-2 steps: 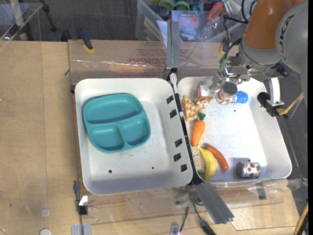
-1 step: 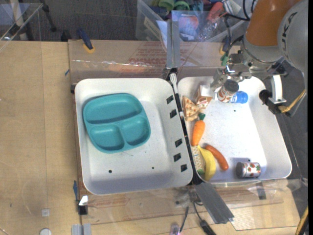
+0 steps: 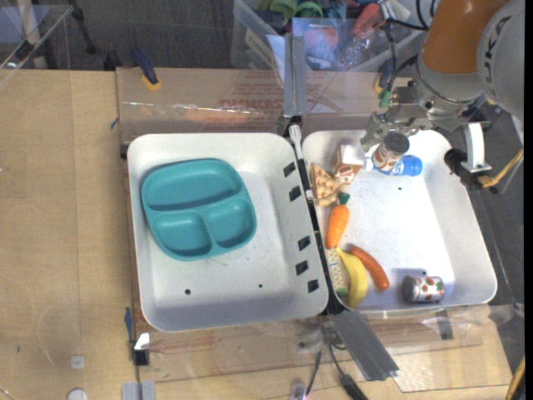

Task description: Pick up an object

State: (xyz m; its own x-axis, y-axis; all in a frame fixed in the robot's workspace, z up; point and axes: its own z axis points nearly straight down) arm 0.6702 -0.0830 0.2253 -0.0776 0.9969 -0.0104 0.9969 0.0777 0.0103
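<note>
Wooden bench [image 3: 58,223] carries two white bins side by side. Gripper [image 3: 390,144] sits low over the far end of the right bin [image 3: 433,232]; whether it is open, closed or gripping anything cannot be told from this angle. Blue-capped bottle [image 3: 401,166] is right under it, contact unclear. Close by: pizza slice [image 3: 326,183], then carrot [image 3: 336,225], sausage [image 3: 370,266], banana [image 3: 353,278], small can [image 3: 423,288] at the near end. Left bin [image 3: 275,290] holds a teal divided plate [image 3: 197,207].

1 fixed camera looks down aslant on both white bins [image 3: 275,152].
</note>
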